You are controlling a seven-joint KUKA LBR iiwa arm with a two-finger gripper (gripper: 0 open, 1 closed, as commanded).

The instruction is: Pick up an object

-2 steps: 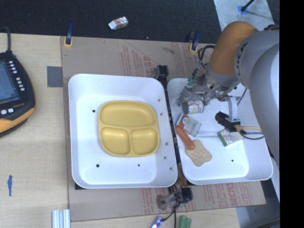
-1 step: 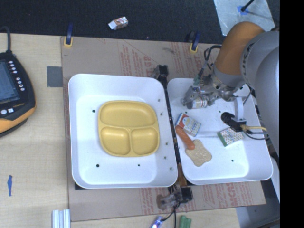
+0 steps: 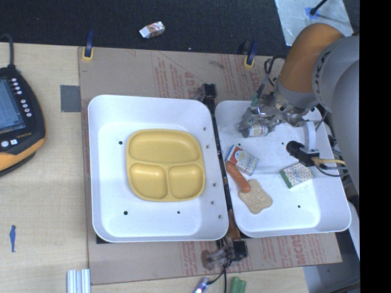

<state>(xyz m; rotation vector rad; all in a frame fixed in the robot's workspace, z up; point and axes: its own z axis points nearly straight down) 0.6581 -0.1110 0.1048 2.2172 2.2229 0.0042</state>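
The claw, grip state unclear, hangs over bare bin floor; closing there misses the carrot.

I see the pale wood counter under brown cardboard, with dark floor beyond the end effector.

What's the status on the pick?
Gripper low at right bin's far end, fingers unclear. Small carton, carrot piece, tan slice, green-white packet lie loose. Yellow tray in left bin.
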